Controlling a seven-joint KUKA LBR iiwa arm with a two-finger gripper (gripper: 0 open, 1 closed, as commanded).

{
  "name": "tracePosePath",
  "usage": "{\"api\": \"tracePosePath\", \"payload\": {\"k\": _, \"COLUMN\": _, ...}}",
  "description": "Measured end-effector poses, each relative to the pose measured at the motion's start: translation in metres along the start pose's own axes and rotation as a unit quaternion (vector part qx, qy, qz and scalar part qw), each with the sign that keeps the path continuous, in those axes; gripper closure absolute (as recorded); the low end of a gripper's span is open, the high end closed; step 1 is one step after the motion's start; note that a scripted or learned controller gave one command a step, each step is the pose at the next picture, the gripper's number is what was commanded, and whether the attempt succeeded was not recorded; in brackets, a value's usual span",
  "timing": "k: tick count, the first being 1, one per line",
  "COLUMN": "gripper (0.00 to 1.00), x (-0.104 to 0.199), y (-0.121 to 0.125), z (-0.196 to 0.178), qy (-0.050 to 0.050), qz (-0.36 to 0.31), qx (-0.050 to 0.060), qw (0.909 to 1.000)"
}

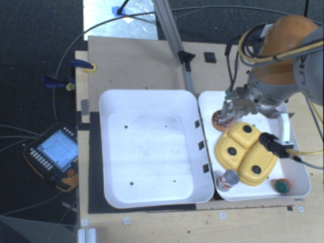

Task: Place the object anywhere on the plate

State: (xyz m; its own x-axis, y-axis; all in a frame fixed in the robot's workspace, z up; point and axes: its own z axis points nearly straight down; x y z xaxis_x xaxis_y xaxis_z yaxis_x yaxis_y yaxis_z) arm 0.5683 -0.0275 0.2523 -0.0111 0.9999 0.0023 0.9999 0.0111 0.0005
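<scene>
Our gripper (226, 110) is down over a small brown round object (219, 120) at the right bin's (298, 178) far left side; we cannot tell whether it has hold. We judge that object light, stiff and flat, best pinched across its rim. Just nearer than it lies the yellow three-welled plate (246, 153), touching or nearly so. Beyond the plate's near edge sit a small can (228, 179) and a green-and-orange toy (282, 186).

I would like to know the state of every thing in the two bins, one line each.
Gripper: low over the brown round object, fingers unclear.
Brown round object: flat on the right bin floor, partly hidden.
Yellow plate: lying in the right bin, three dark spots up.
Small can: in the right bin, touching the plate's edge.
Green and orange object: resting in the right bin's corner.
</scene>
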Motion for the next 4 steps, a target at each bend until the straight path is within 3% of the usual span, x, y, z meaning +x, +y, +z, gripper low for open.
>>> {"api": "tracePosePath", "payload": {"k": 2, "gripper": 1.0, "x": 0.108, "y": -0.015, "z": 0.027, "qy": 0.0, "qz": 0.0, "qx": 0.0, "qw": 1.0}}
{"api": "tracePosePath", "payload": {"k": 4, "gripper": 1.0, "x": 0.216, "y": -0.041, "z": 0.014, "qy": 0.0, "qz": 0.0, "qx": 0.0, "qw": 1.0}}
